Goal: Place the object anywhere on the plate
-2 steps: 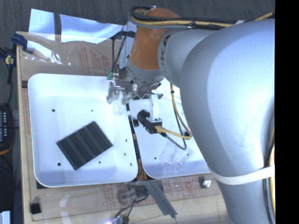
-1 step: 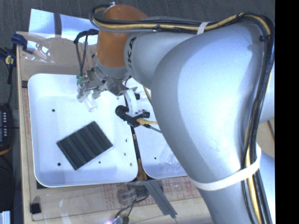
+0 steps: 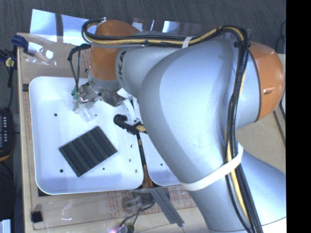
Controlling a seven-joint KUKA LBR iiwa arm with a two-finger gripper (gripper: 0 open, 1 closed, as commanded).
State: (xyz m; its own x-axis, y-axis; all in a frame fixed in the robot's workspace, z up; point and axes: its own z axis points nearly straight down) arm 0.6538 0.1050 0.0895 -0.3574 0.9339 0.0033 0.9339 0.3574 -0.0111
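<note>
The dark plate (image 3: 88,150) is a flat gray rectangle with ridges running along it. It lies tilted in the lower middle of the left bin (image 3: 34,130), flat on the white floor, with nothing on top of it. The gripper (image 3: 83,106) is in the same bin, up near the top left corner and well apart from the plate. It points down at the white floor. The tip looks blurry, with a small green bit and some clear, shiny bits. I cannot tell if the gripper is wide or narrow, and I cannot tell if it holds the object or where the object is. Just above the gripper is the orange band (image 3: 104,52), and yellow and black cables (image 3: 146,40) loop around it. The big gray arm (image 3: 194,106) comes in from the right and covers most of the right bin (image 3: 160,176), so just its lower left corner peeks out. A small black part (image 3: 124,122) sticks out beside the arm, near the line where the two bins meet. The bins sit on a wooden bench (image 3: 22,67).
</note>
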